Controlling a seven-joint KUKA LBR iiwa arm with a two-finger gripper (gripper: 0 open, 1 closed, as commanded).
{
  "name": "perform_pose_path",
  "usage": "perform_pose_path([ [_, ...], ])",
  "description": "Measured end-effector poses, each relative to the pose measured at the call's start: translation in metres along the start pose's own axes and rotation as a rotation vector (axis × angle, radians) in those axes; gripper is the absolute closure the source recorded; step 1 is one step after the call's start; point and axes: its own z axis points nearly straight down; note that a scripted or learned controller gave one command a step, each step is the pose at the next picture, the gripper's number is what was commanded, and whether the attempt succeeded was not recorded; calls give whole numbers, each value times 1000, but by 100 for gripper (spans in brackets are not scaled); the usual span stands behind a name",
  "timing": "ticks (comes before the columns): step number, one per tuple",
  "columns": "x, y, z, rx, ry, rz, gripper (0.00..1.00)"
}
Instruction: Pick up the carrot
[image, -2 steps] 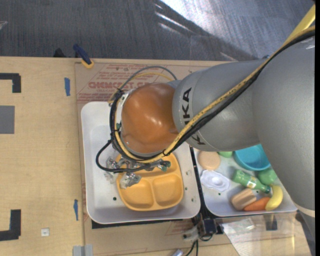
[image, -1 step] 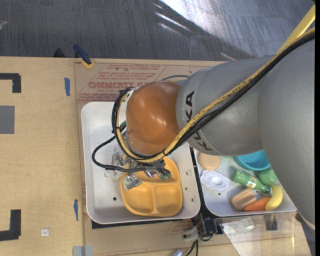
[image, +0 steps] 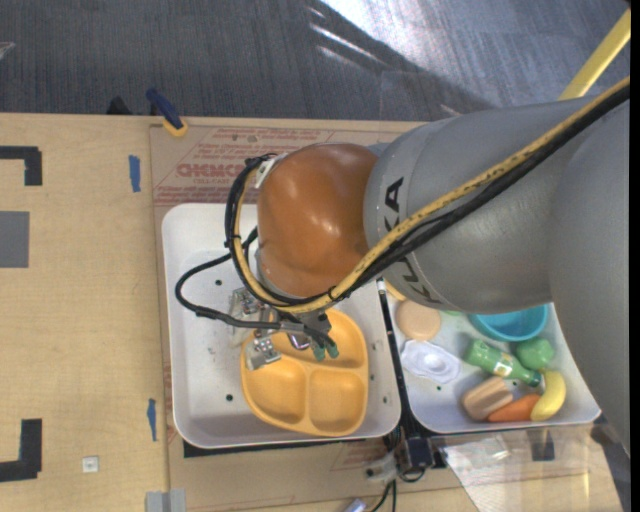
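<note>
**Carrot pick: arm over the wrong bin**

The arm (image: 470, 200) covers much of the view, and its orange band (image: 310, 220) hangs over the left bin (image: 190, 300). The gripper (image: 290, 335) sits low over the upper edge of the yellow divided plate (image: 305, 390) in that bin. Wrist and cables mask the tool, so its state cannot be told. Nothing is visibly held.

The carrot (image: 515, 408) lies in the right bin (image: 440, 415), near its lower edge, touching the brown bread roll (image: 483, 395) and just beside the banana (image: 550, 395).

Procedure, as judged from this layout: lift clear of the plate, traverse to the right bin, then descend on the carrot's free lower side. Align the grip across the carrot's narrow axis. Crowding neighbours risk a double grasp.

Count: two bins; one plate; one carrot, one roll, one banana, one teal bowl (image: 515, 325), one green bottle-like item (image: 500, 360).
</note>
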Motion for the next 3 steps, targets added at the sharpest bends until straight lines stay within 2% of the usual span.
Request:
perform_pose_path([
  [1,-6,-51,-44,-15,-18,209,100],
  [2,-50,-119,-46,5,33,294,100],
  [3,-47,-71,87,-7,-5,57,100],
])
